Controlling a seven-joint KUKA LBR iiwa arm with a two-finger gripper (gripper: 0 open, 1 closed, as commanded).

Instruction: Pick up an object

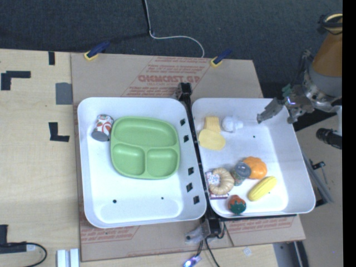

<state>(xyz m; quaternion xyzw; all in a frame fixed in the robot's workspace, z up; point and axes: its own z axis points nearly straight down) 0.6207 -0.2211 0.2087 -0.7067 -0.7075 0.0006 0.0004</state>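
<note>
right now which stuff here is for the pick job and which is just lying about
For the job: gripper; right bin items: yellow block, white ball, donut, orange, banana.
Lying about: green plate, can, left bin, cable.

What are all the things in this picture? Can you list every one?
Left bin: 1, white, left side of the bench.
Right bin: 1, white, beside the left bin.
Divided plate: 1, green, middle of the left bin.
Small can: 1, red, white and grey, left bin, at the plate's left edge.
Pale yellow piece: 1, right bin, upper left.
White lump: 1, right bin, next to the yellow piece.
Doughnut: 1, tan, right bin, lower left.
Orange item: 1, right bin, lower middle.
Banana: 1, yellow, below the orange item.
Small round toy: 1, red and green, right bin's near edge.
Gripper: 1, grey, over the right bin's upper right edge.
</note>
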